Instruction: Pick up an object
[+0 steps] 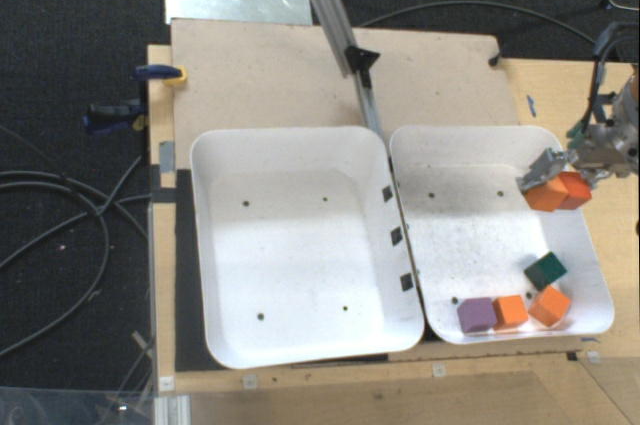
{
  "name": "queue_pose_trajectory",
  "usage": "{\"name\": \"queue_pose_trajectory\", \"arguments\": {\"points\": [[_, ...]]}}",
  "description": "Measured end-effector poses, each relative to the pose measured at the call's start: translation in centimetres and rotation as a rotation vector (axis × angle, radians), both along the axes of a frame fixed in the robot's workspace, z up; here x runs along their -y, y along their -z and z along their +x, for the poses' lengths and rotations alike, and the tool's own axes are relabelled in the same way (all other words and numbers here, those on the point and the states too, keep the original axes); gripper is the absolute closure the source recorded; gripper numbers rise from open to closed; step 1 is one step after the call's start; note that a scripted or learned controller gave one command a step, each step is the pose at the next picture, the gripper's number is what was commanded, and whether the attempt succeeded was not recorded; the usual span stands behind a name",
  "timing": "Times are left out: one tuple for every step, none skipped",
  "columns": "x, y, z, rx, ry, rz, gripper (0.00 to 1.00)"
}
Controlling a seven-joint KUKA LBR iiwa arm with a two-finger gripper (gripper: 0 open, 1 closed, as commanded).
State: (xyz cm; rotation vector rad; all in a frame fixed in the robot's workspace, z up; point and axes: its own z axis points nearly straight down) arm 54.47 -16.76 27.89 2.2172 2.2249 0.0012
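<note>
Over the right bin (440, 213) now, up at its far right rim. Fingers (556, 179) closed on an orange block (558, 193), clamped from above, block lifted clear of the bin floor, tilted a little. Grey pad visible on the block's left upper edge; other side hidden behind the wrist hardware.

Well below the fingers, along the bin's near edge: a dark green block (545, 269) closest, then a cluster beneath it. Purple block (476, 314) on the left of that row, small orange block (510, 311) touching it, another orange block (549, 306) just beside, turned on a corner under the green one. All well apart from the fingers.

Far to the left of the fingers, the left bin (290, 243), bare white floor with a few dark dots. Between the two bins, a slanted metal pole (330, 8) running up and away. Brown tabletop (260, 73) beyond, blue clamp (160, 72) at its left edge.
</note>
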Motion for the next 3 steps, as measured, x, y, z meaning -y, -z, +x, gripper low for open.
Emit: {"name": "queue_pose_trajectory", "arguments": {"points": [[0.0, -1.1, 0.1, 0.002, -0.004, 0.000, 1.00], [-5.7, 8.3, -1.5, -0.008, -0.005, 0.004, 1.00], [-12.2, 6.5, -0.7, 0.002, -0.009, 0.003, 1.00]]}}
